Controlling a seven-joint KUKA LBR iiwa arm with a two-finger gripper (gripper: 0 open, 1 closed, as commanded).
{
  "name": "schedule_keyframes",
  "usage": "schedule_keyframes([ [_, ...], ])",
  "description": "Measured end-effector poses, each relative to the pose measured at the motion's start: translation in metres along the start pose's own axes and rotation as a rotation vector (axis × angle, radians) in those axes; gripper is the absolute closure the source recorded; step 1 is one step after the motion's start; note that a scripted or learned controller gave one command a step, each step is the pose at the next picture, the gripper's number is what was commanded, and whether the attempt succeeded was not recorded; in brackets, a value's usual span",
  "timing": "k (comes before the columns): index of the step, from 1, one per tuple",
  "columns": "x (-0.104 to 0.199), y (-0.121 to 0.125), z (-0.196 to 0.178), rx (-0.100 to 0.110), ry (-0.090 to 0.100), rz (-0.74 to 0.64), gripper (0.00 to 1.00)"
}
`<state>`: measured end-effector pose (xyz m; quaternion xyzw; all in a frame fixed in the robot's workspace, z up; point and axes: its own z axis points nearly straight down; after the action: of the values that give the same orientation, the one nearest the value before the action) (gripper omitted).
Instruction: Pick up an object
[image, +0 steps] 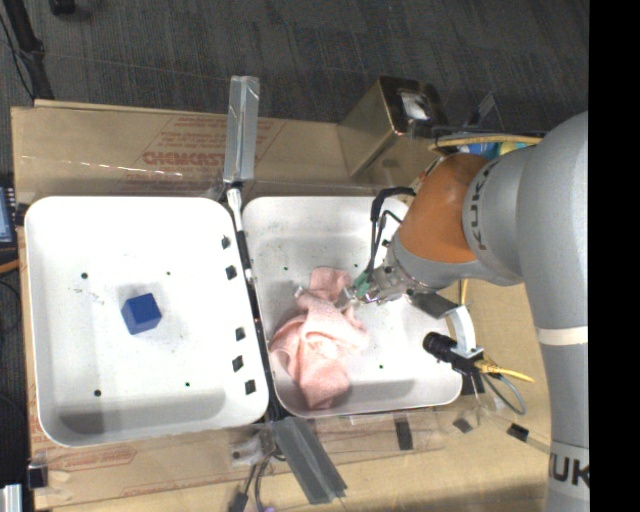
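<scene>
A crumpled pink cloth (318, 345) lies in the right bin (400, 392), spread from its middle toward the front left corner. My gripper (362, 291) is low in that bin, at the cloth's upper right edge and touching or nearly touching the fabric. The wrist with its orange band hides most of the hand from above. A small blue cube (141, 312) sits alone in the left bin (60, 400), left of its middle.
A metal divider and black clips run between the two bins. A cardboard sheet (120, 150) lies behind the bins, and a tan box (385, 125) stands at the back. The arm covers the right bin's right side.
</scene>
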<state>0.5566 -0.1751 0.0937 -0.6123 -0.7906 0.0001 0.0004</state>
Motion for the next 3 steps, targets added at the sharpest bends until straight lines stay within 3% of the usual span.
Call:
schedule_keyframes([
  [1, -0.019, 0.010, -0.029, 0.003, 0.000, 0.261, 1.00],
  [2, -0.022, 0.025, 0.001, -0.001, -0.001, 0.437, 1.00],
  [3, -0.022, 0.025, 0.001, 0.000, 0.000, 0.437, 0.00],
])
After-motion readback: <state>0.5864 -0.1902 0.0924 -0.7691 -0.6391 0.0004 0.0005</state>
